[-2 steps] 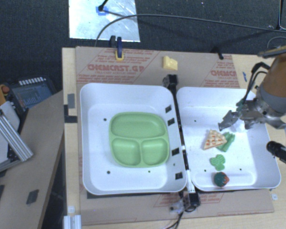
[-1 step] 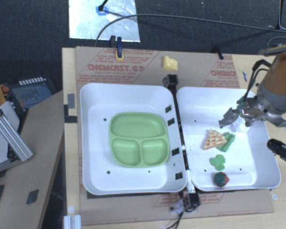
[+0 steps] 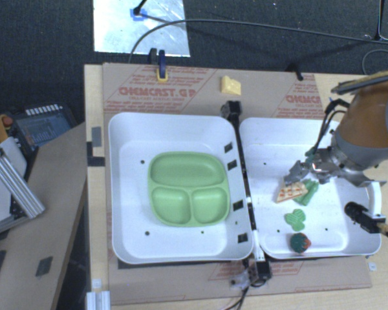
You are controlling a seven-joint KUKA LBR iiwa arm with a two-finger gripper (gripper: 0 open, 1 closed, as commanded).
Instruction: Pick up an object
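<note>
Two white bins [image 3: 126, 173], gripper [image 3: 300, 173] just above pizza slice [image 3: 290, 192].

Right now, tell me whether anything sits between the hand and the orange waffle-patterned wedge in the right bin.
Nothing visible does. The hand is right at the orange waffle-patterned wedge, at its upper edge. A green leafy piece lies against the wedge's right side, beside the approach rather than across it. Whether the hand touches the wedge is unclear.
</note>
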